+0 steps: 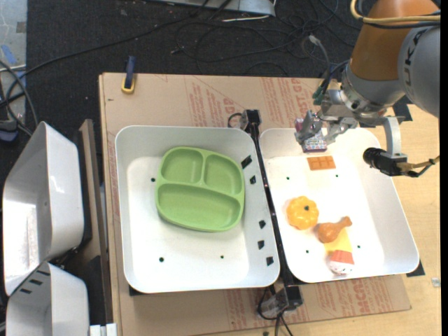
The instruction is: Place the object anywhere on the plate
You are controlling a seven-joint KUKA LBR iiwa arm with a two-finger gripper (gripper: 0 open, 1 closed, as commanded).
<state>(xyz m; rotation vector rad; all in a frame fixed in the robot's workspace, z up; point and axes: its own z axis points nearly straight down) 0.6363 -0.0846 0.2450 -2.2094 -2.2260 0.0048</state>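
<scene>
A green divided plate (201,187) lies in the left bin (134,208), a little left of its middle. In the right bin (381,194) lie an orange waffle-like square (321,163), a yellow pumpkin (302,213), a brown drumstick (333,228) and a small red, yellow and white toy (341,257). My gripper (313,143) hangs over the back left corner of the right bin, just behind the orange square. I see none of the toys in it.
A black strip with clips (260,187) runs between the two bins. A yellow and blue tool (128,75) lies at the bench's back left. White tubs (42,187) stand off the bench's left side. Cables (210,5) cross the floor behind.
</scene>
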